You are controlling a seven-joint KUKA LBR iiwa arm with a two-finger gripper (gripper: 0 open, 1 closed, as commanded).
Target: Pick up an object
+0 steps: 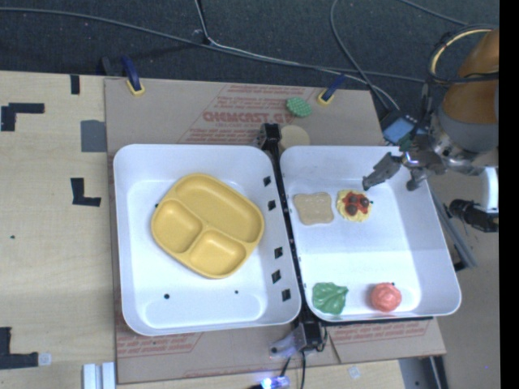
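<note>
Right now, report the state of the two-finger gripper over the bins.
Two-finger gripper: open, holding nothing, above the right white bin, near the small red-and-yellow toy food piece.

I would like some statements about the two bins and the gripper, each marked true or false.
1. The yellow tray lies in the left bin. True.
2. The gripper holds the red tomato. False: the tomato lies apart, near the front of the right bin.
3. The slice of bread lies beside the small pizza. True.
4. The green leaf rests on the yellow tray. False: it lies in the right bin, left of the tomato.
</note>
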